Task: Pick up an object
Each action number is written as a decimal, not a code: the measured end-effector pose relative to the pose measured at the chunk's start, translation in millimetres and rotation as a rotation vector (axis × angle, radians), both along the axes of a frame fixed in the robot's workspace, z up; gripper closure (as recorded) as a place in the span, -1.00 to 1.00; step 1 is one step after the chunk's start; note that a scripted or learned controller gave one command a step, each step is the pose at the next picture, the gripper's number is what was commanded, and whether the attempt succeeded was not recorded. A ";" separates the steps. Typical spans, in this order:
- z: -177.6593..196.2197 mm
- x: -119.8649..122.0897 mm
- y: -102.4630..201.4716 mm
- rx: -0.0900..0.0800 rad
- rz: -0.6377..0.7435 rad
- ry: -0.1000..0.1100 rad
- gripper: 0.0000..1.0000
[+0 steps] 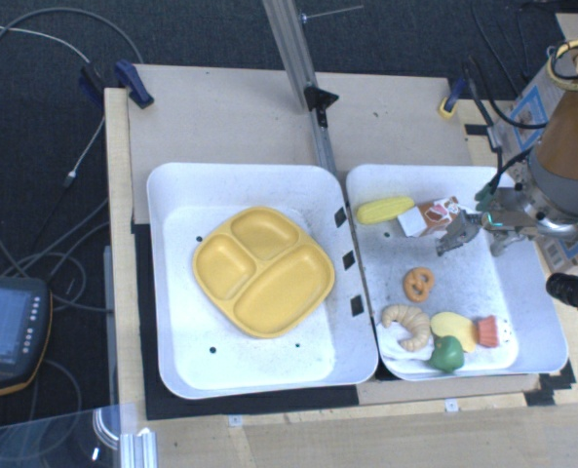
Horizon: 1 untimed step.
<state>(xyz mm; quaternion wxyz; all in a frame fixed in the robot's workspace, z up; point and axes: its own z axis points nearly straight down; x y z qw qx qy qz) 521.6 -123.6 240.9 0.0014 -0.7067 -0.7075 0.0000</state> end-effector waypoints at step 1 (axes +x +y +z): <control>0.0 0.1 -0.1 0.000 0.000 -0.001 -1.00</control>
